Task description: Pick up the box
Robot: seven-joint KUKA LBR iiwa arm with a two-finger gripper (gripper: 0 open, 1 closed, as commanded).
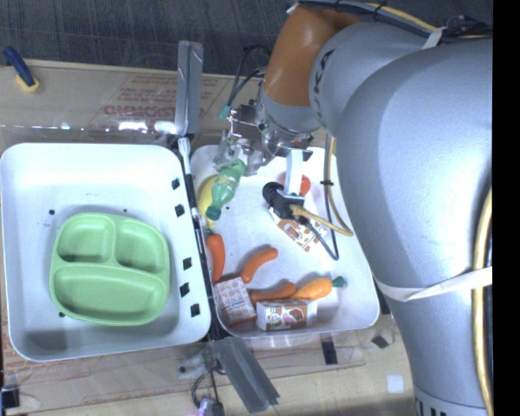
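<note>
The gripper point(243, 150) hangs over the right bin's point(364, 306) far end; its state I cannot tell. The box point(233, 300) lies untouched at the near edge, so the reach comes next, I'd say.

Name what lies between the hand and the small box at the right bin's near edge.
In the camera view, a green bottle and an orange carrot lie between the hand and the box.

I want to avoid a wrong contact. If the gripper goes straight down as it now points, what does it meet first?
Probably the green bottle, lying just under the gripper in the right bin; depth is hard to judge from this view.
</note>
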